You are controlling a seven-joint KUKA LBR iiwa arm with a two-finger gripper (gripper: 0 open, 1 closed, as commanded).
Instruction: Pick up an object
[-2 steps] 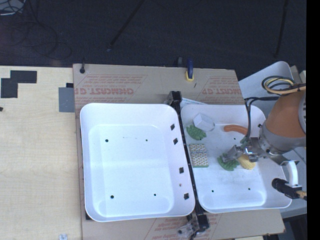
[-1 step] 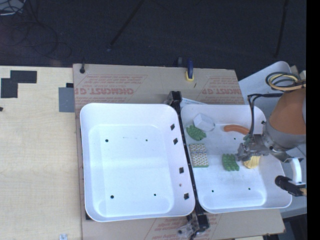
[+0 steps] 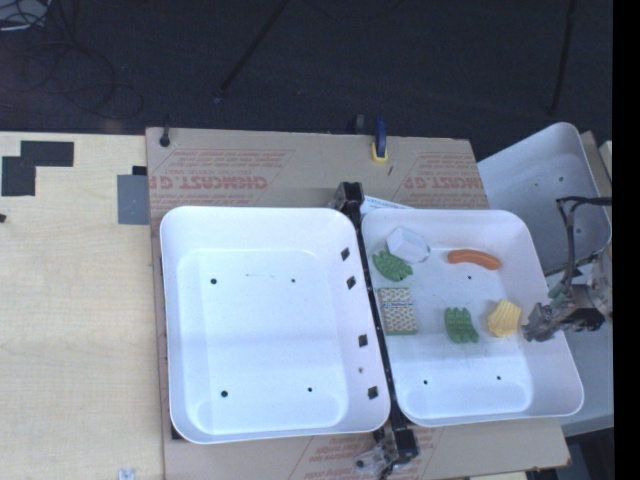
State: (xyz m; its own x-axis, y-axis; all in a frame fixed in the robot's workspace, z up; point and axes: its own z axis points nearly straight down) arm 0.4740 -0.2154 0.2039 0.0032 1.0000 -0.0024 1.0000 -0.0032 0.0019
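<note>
Listing by size, you have: left bin [image 3: 190, 268]; right bin [image 3: 540, 368], holding an orange sausage-like piece [image 3: 473, 259], white block [image 3: 407, 242], checkered block [image 3: 398, 310], two green pieces [image 3: 392, 265] [image 3: 461, 325] and a yellow piece [image 3: 504, 318]. Gripper [image 3: 545, 323] sits at the right rim, beside the yellow piece; grip state cannot be told. Nothing lifted; the pick remains.

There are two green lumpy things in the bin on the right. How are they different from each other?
The upper green piece lies near the divider between the bins, beside the white block; the lower green piece sits further out in the bin, next to the yellow piece. The upper one lies aslant, tipping toward the divider; the lower one lies closer to upright in the picture. Both are bumpy, green, similar in size, and lie loose on the right bin floor.
</note>
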